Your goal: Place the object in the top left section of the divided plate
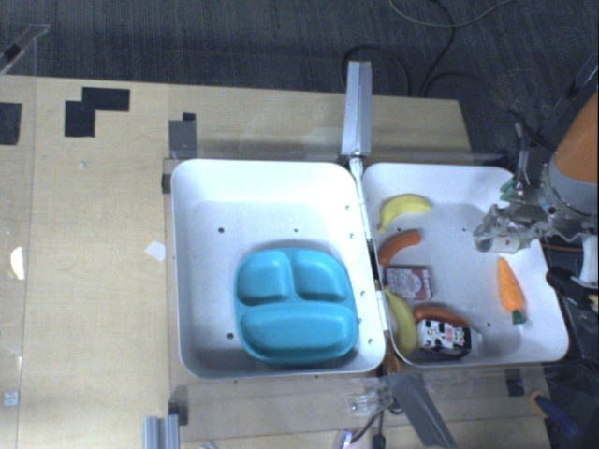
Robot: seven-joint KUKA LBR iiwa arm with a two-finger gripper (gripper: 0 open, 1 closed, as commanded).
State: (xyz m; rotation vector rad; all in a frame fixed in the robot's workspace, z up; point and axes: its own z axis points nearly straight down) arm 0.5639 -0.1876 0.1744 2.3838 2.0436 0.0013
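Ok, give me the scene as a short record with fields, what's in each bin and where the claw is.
left bin: blue divided plate, nothing on it
right bin: banana, sausage, small dark packet, second banana, carrot, dark packet with a second sausage behind it
claw: over the right bin's far right side, just above the carrot
held: nothing seen between the fingers
task state: top left section not yet filled

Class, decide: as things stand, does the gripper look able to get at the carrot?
Probably yes. The gripper is just above-left of the carrot in the right bin, with nothing lying between them.
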